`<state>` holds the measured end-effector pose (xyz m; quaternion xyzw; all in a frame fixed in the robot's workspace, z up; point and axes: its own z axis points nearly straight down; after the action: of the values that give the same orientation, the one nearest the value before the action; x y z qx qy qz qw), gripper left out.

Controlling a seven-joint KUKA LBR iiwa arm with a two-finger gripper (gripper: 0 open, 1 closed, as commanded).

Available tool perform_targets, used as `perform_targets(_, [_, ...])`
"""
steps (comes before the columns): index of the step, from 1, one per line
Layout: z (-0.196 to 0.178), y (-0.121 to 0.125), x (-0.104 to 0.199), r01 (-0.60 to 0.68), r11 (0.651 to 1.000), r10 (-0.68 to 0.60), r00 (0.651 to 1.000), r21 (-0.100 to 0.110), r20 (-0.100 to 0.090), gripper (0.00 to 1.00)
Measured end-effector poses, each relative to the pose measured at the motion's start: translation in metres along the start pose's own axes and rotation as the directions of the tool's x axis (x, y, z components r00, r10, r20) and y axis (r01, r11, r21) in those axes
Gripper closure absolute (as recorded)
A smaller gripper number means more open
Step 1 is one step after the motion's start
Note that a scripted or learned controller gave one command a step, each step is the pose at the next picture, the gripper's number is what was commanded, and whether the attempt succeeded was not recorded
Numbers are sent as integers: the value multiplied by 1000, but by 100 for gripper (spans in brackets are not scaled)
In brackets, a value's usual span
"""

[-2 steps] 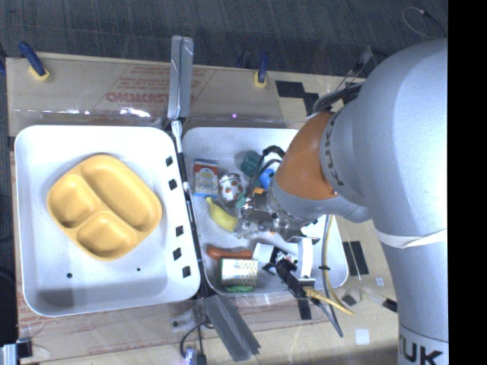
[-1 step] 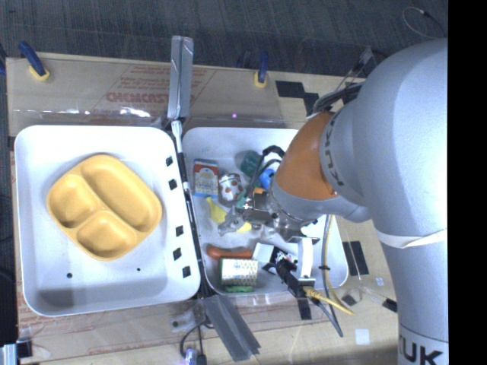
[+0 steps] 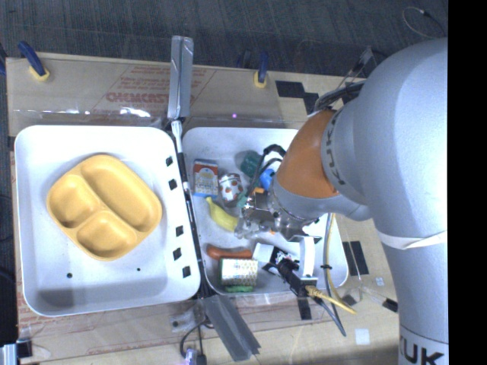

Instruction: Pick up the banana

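The banana (image 3: 221,216) is small and yellow, lying in the left half of the right bin (image 3: 199,141) among other items. My gripper (image 3: 253,223) hangs low over the bin just to the banana's right, its metal body close beside the fruit's lower end. The arm's orange band (image 3: 304,166) and grey wrist cover the right half of that bin.
A red-and-white box (image 3: 204,179), a round patterned ball (image 3: 230,188), a teal object (image 3: 249,161) and a blue one (image 3: 266,178) crowd behind the banana. A red-orange piece (image 3: 227,252) and a green-labelled can (image 3: 237,273) lie in front. The left bin (image 3: 46,287) holds a yellow divided plate (image 3: 104,204).
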<state>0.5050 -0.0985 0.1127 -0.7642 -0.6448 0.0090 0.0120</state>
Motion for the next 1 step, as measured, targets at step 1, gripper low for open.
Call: perform_targets(1, [-52,20,-20,16,1000,-16,1000,-22,1,100])
